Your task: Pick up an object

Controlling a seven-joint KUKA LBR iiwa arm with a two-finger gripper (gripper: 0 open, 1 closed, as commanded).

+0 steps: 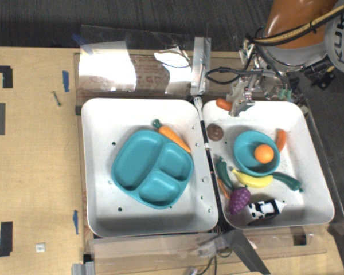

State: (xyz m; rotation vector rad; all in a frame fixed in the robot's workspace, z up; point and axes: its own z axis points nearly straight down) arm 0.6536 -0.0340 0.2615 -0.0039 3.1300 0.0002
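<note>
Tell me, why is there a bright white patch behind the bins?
Camera view: glare, overhead light bouncing off the clear plastic sheet behind the left white bin washes out detail there; the teal divided plate stays evenly lit and sharp.

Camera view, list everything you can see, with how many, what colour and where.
bins: 2, white, side by side on the bench
divided plate: 1, teal, middle of the left bin
carrot: 1, orange with a green top, on the plate's upper right rim
bowl: 1, teal, right bin
orange ball: 1, orange, inside the bowl
banana: 1, yellow, below the bowl
grapes: 1 bunch, purple, lower part of the right bin
black and white toy: 1, right of the grapes
brown disc: 1, brown, upper left of the right bin
arm: 1, orange and grey, upper right
end effector: 1, metallic, above the right bin's upper edge
</note>
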